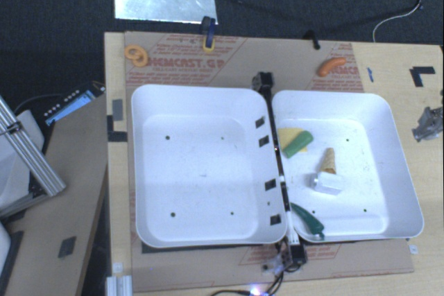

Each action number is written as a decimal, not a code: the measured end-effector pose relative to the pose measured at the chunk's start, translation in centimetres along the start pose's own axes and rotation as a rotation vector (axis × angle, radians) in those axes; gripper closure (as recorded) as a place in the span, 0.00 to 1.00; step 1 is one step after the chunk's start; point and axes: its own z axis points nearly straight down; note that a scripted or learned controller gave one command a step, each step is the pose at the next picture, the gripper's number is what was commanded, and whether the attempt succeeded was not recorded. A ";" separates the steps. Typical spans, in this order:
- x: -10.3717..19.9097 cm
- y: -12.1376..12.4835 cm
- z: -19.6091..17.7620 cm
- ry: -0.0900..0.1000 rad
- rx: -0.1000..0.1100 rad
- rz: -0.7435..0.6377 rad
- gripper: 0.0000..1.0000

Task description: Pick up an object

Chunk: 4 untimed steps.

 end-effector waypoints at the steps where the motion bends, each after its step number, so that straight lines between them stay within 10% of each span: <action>1: -0.7 2.3 -16.1 -0.013 -0.034 -0.003 1.00; 2: 4.7 0.0 -2.0 -0.001 -0.002 -0.006 1.00; 3: -0.8 -0.1 -15.9 -0.013 -0.031 0.005 1.00; 4: 0.8 0.1 -7.8 -0.004 -0.009 -0.002 1.00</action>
